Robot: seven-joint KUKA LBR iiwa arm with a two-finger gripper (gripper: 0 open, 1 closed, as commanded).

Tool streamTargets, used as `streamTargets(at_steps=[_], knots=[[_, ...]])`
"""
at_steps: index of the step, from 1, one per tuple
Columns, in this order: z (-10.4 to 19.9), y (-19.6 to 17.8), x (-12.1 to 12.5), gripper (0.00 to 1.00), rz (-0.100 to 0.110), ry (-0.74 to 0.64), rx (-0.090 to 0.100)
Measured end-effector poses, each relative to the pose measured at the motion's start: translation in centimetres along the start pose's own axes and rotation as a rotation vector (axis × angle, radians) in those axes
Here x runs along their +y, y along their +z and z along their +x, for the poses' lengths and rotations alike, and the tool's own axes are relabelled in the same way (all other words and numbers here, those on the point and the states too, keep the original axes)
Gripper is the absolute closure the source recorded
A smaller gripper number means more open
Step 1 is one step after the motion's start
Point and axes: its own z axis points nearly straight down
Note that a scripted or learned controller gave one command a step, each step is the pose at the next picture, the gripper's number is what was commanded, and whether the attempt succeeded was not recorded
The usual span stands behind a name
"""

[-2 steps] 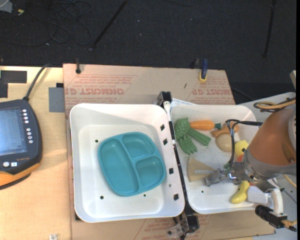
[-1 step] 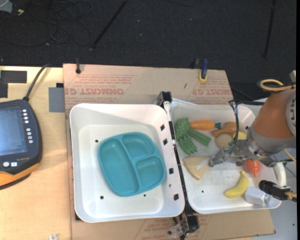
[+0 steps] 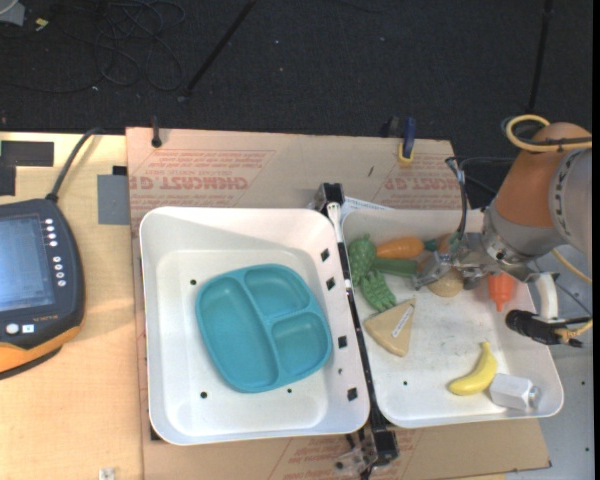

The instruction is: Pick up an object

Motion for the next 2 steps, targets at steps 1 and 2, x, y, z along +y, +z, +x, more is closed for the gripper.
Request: streamTargets(at_steps=[1,2], knots=[[5.79,0.09,2.93,0.00,-0.001,0.003,-0.018],[5.51,-0.63,2.79,1.00,0.005,0.003,-0.019]])
